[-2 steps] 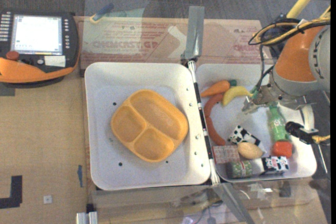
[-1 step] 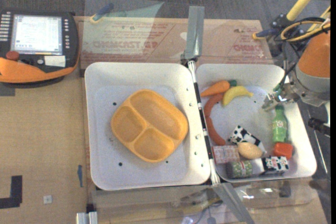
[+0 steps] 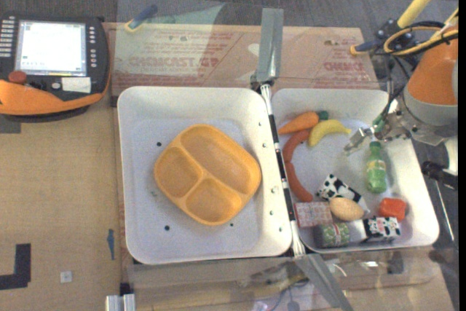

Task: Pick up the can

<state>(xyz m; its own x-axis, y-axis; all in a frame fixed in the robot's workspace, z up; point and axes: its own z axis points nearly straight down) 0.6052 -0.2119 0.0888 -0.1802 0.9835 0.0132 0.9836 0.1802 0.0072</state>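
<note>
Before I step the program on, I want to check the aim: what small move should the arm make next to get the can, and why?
Probably shift the hand toward the near edge of the right bin. It sits at the far side, just above the green bottle, while the can lies on its side at the near wall, between a pink box and a cow-print carton.
</note>
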